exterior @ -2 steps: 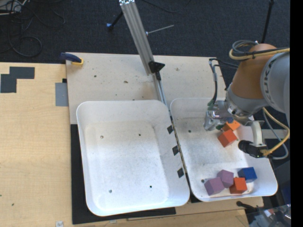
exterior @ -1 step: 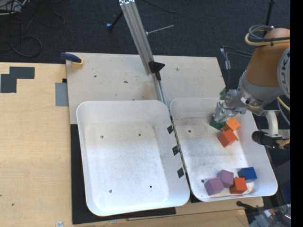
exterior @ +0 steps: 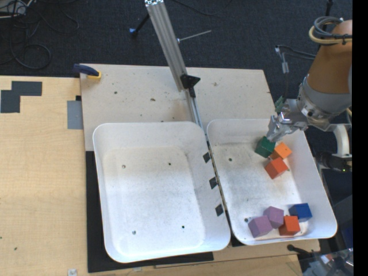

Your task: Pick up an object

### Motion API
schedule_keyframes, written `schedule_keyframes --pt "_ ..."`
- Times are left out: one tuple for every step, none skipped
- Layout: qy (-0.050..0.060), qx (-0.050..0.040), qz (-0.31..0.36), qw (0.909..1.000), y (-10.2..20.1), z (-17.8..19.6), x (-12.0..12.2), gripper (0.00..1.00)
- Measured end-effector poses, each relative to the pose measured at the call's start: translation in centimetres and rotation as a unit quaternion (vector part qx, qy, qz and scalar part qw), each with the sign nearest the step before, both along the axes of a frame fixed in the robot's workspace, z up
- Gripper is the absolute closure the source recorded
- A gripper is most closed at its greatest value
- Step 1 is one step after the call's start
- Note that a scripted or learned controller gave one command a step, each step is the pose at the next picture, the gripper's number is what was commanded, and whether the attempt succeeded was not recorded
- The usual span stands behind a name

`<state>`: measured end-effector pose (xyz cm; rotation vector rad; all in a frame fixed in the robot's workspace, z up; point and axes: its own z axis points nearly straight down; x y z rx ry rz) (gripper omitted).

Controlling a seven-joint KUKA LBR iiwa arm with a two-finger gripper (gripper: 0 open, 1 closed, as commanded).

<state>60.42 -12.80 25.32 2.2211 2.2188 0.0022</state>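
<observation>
A: Blocks are seen in the right bin point(exterior: 322, 183), in two groups. How are they laid out?

B: Near the bin's upper part, a green block point(exterior: 264, 148) is set beside an orange block point(exterior: 283, 150), and a red-orange block point(exterior: 276, 168) lies just below the orange one; the three are close together, the orange and red-orange ones apparently touching. At the bin's lower corner, two purple blocks point(exterior: 260, 226) point(exterior: 275, 215) are gathered with a blue block point(exterior: 301, 211) and a small red-orange block point(exterior: 290, 225), all packed against one another.

A: Where is the gripper point(exterior: 278, 128) found?

B: It is held over the upper group, directly above the green block, at the end of the grey arm point(exterior: 322, 99) with its orange band point(exterior: 333, 59), which is reached in from the right. Its tip appears to be at or just over the green block's upper edge.

A: Is anything clamped?

B: That cannot be told. The tip is small and blurred, and no block is seen lifted off the bin floor.

A: And the left bin point(exterior: 115, 148)?

B: Only its speckled white floor is shown. A slanted metal bar point(exterior: 167, 36) is fixed behind the two bins, and black clips point(exterior: 213, 182) are seen along the seam between them. A small blue and yellow clamp point(exterior: 87, 71) lies at the board's far left corner.
</observation>
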Motion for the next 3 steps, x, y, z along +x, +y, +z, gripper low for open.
schedule_keyframes --pt "0.003 0.0016 0.002 1.0000 5.6 -1.5 0.0 1.00" --pt "0.004 0.0016 0.003 1.0000 11.2 -2.6 0.8 1.00" --pt "0.002 0.0003 0.002 1.0000 16.5 -1.5 1.2 1.00"
